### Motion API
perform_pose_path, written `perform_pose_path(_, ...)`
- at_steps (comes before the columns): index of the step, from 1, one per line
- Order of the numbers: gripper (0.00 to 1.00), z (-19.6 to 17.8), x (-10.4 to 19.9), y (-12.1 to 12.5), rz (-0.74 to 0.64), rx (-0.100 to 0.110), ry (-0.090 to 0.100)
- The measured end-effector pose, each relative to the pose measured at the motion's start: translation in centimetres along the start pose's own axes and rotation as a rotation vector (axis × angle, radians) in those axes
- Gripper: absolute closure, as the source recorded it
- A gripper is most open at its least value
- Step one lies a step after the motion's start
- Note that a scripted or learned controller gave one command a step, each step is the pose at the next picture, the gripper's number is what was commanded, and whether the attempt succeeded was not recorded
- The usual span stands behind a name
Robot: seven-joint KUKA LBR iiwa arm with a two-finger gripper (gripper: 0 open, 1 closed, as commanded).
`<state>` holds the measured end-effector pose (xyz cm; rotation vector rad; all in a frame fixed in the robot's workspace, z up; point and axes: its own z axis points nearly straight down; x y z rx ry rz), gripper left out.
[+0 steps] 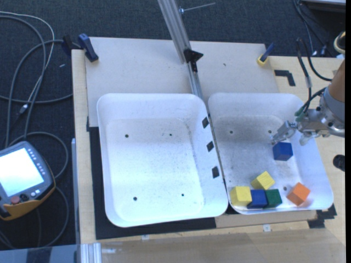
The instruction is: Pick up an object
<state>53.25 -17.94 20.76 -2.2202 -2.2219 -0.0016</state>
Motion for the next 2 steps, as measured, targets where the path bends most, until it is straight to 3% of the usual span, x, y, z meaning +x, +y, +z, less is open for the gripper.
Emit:
perform_pose_path(1, 0.0, 7.3, -0.4, 0.7, -0.001, -0.008, -0.004)
perform_pose_path(2, 0.0, 8.1, 0.9, -0.5, 0.001, -0.027, -0.015)
